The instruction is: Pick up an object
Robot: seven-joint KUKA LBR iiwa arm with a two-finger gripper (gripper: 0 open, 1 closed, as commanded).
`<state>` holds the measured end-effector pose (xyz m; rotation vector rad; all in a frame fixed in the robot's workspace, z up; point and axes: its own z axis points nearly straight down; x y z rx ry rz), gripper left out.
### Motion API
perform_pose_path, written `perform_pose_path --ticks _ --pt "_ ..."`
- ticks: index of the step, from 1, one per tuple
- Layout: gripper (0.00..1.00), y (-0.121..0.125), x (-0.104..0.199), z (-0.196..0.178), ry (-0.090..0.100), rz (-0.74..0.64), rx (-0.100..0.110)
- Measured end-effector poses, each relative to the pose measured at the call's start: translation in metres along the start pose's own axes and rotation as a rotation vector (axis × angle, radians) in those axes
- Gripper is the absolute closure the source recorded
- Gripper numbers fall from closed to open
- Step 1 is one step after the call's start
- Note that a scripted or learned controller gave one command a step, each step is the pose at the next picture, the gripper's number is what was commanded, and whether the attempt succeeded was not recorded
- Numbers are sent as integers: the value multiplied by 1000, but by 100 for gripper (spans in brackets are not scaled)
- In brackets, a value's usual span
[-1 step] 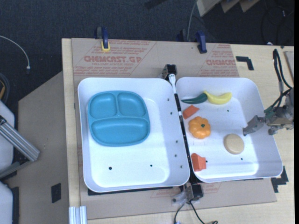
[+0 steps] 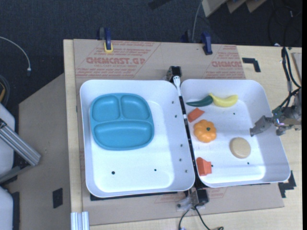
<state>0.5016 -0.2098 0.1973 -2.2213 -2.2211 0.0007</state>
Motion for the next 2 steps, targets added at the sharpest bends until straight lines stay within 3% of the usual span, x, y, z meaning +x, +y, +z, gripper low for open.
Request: perform_pose_path --ticks 2 --pt "0 -4 12 108 3 0 5"
